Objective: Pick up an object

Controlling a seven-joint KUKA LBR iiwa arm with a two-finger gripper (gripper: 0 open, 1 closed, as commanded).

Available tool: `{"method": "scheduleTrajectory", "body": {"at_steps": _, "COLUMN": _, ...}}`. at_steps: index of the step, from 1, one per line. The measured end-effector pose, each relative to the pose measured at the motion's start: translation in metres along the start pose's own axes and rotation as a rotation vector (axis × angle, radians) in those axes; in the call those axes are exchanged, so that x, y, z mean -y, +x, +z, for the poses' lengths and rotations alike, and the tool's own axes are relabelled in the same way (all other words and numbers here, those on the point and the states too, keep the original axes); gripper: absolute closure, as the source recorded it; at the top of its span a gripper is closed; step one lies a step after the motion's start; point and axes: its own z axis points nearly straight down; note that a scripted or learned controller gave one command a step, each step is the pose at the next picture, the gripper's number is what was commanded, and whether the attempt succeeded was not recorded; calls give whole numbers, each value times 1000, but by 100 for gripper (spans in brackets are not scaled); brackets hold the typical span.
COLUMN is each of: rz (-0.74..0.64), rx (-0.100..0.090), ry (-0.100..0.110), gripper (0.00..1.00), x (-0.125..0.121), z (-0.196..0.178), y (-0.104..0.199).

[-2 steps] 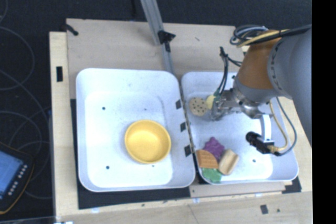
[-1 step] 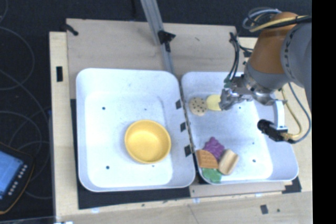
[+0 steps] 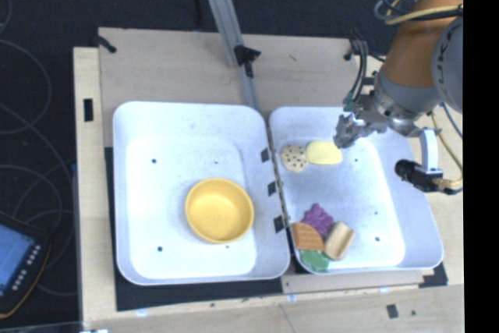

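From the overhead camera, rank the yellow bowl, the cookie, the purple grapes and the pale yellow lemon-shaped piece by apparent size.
1. yellow bowl, clearly largest.
2. pale yellow lemon-shaped piece and purple grapes: too alike to rank.
3. cookie, slightly smaller.

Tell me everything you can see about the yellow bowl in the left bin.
The yellow bowl is round, shallow and plain, with a smooth matte look like plastic. It sits upright, mouth up, with nothing visible inside. It rests on the floor of the left bin, toward its lower right part, apart from the walls. Nothing else touches it; the gripper is over the right bin.
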Motion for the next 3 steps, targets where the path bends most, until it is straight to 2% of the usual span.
{"method": "scheduleTrajectory", "body": {"at_steps": 1, "rz": -1, "rx": 1, "ry": -1, "gripper": 100, "x": -10, "z": -50, "y": -5}}
{"method": "scheduleTrajectory", "body": {"at_steps": 3, "rz": -2, "rx": 0, "ry": 8, "gripper": 100, "x": -26, "z": -26, "y": 96}}
